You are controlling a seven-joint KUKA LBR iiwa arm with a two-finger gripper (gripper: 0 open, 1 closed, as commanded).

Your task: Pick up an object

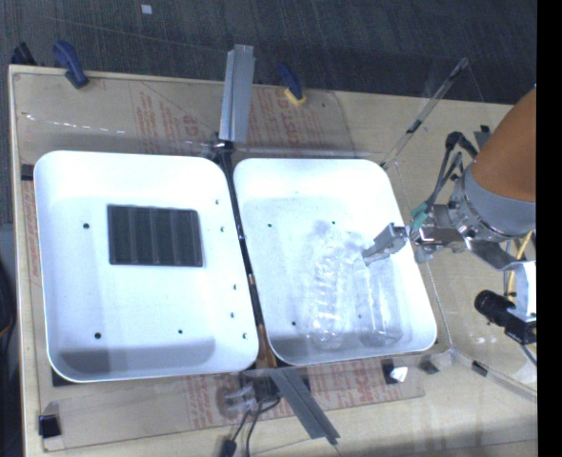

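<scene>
A: Camera view. Where is the gripper [388, 242]?

B: Above the right bin's [262, 198] right edge. How far it is open: cannot tell.

A: Objects?

B: 2 clear plastic bottles [343, 298], hard to make out, near the right bin's front edge. Dark ribbed panel [154, 235] in the left bin [62, 179]. Arm cut off at right.

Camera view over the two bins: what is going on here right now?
A grey robot arm reaches in from the right, its gripper low over the right bin, just above some clear plastic bottles lying there. Nothing visibly sits between its fingers. The left bin holds a dark ribbed rectangular object.
</scene>
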